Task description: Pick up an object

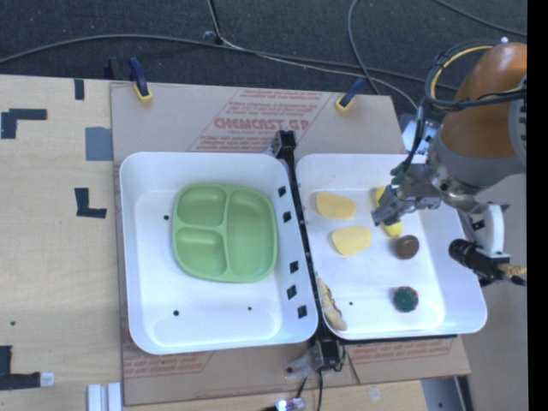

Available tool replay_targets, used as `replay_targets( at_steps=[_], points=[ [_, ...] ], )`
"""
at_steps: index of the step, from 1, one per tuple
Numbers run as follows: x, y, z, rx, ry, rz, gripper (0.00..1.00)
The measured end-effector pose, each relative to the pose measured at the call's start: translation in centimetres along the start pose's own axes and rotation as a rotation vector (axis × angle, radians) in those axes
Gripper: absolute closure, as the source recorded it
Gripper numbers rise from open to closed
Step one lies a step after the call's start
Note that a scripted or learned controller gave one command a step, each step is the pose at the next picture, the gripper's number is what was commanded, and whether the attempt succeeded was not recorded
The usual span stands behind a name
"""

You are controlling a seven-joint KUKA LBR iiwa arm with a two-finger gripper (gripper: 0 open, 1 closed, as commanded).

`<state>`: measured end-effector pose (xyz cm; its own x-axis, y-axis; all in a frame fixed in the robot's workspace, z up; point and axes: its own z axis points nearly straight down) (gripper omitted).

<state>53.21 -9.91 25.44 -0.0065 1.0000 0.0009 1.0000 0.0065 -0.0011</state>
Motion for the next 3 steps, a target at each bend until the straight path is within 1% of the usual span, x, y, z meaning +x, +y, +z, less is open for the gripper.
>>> replay_targets(
  at_steps=[2, 3],
  points=[
    [11.4, -0.9, -0.5, 0.001, 0.001, -0.001, 1.00],
    [16.7, -2.4, 0.3, 0.002, 0.000, 0.000, 1.00]
  ],
)
